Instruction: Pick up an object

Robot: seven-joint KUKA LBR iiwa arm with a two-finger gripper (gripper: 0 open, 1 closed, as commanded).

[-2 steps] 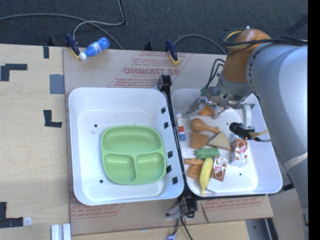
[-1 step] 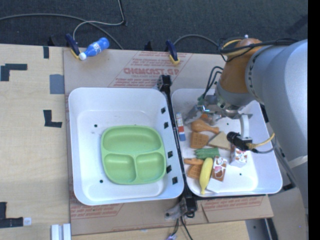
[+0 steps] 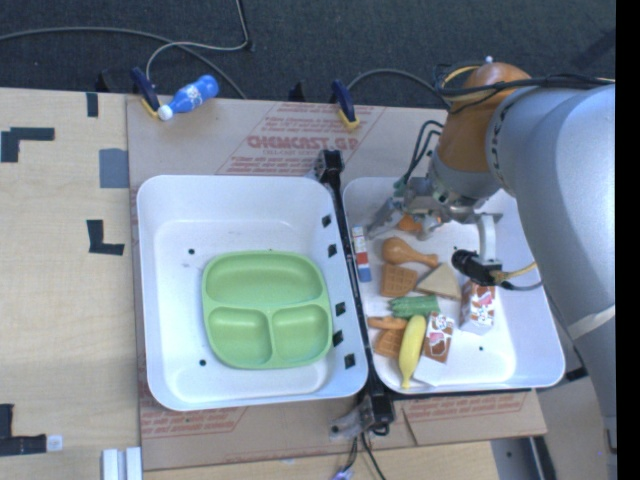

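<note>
My gripper (image 3: 410, 215) hangs low over the far part of the right bin (image 3: 530, 363), below the orange wrist band (image 3: 470, 133). Just under and in front of it lies a brown toy drumstick (image 3: 406, 252). Further forward are a waffle piece (image 3: 397, 280), a pale sandwich wedge (image 3: 440, 282), a green pod (image 3: 415, 306), a yellow banana (image 3: 411, 348), a small milk carton (image 3: 480, 308), a red-and-white box (image 3: 438, 338) and orange bread pieces (image 3: 386, 336). A small red-and-blue pack (image 3: 361, 265) lies against the bin's left wall.
The left bin (image 3: 165, 228) holds a green divided plate (image 3: 267, 308). A black divider with clips (image 3: 340, 258) runs between the bins. The grey arm (image 3: 570, 198) covers the right bin's far right side. A blue bottle (image 3: 190, 95) and clamps lie on the cardboard behind.
</note>
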